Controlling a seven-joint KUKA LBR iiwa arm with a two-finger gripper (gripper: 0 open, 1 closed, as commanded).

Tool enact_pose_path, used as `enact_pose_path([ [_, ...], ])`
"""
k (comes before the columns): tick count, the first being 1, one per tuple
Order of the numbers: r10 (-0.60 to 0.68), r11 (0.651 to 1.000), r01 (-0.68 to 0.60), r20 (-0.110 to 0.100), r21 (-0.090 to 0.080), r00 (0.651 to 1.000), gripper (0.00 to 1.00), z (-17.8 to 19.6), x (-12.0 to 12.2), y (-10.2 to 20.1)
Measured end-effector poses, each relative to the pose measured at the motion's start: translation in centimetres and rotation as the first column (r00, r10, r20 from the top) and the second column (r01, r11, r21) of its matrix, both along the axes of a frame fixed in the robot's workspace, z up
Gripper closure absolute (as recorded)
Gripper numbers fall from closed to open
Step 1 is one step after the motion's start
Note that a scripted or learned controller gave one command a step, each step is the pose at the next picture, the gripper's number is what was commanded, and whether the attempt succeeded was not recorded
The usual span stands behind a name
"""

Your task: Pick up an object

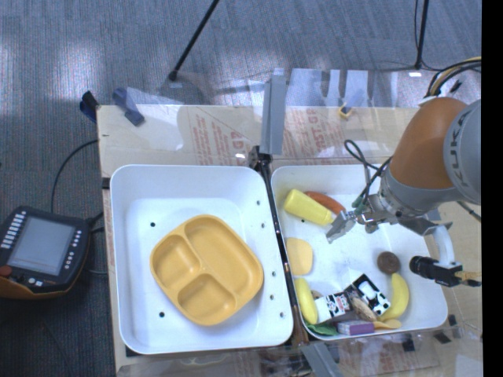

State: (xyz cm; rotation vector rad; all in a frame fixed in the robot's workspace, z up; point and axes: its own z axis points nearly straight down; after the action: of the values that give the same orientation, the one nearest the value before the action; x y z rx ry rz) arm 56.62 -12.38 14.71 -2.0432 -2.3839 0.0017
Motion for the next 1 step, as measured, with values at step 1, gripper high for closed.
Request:
enact_pose_path([
  [1, -0.098, 0.995, 0.098, -0.002, 0.001, 0.995, 0.00, 0.79, 0.40, 0.08],
])
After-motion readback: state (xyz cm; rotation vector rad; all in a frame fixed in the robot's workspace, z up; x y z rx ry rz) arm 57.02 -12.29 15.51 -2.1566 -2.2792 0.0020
